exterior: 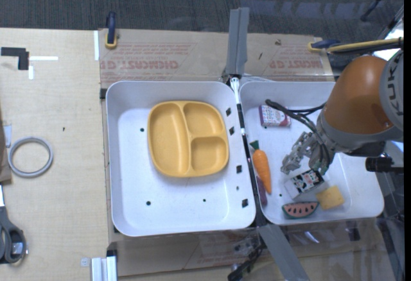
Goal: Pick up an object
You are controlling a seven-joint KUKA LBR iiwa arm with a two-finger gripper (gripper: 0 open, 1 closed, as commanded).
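Where the arm reaches into the right bin (359, 206), the claw (307, 156) hangs over a small printed box (303, 182); whether it is apart or together cannot be told. Nearby lie a carrot (261, 169), watermelon slice (300, 210) and red-labelled packet (274, 115). The left bin (128, 209) on the pale wooden desk (64, 222) holds a yellow divided plate (188, 138). Cardboard print (154, 63) reads mirrored, illegible.

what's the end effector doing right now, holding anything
End effector: low in the right bin, just above a small black-and-white item; open or closed cannot be told, no grasp visible.

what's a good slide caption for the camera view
KUKA arm's claw lowered into the right bin among toy foods, beside a carrot; yellow divided plate in the left bin.
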